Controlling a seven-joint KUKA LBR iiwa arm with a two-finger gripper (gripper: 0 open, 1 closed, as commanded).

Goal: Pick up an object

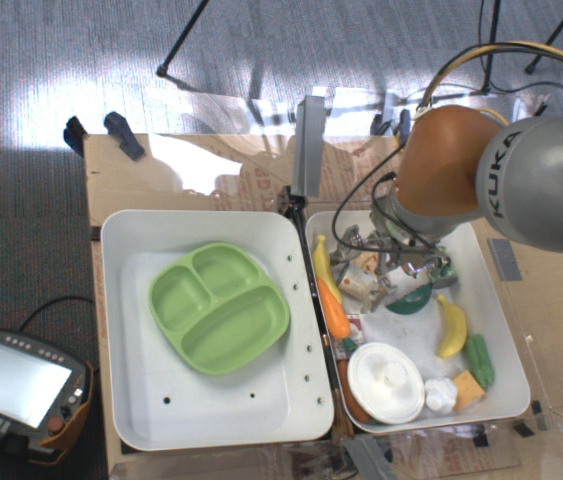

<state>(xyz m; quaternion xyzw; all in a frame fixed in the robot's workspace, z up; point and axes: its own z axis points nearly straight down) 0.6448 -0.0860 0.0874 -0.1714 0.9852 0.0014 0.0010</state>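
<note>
Hovering low in the right bin point(494, 303), gripper point(393, 268) over a small carton point(361, 278) (grip state: cannot tell); best descending squarely, avoiding the carrot point(333, 313).

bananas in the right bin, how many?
2. One banana lies near the bin's right side, by the green bowl; the other sits along the left wall above the carrot. Arm may hide more.
</note>
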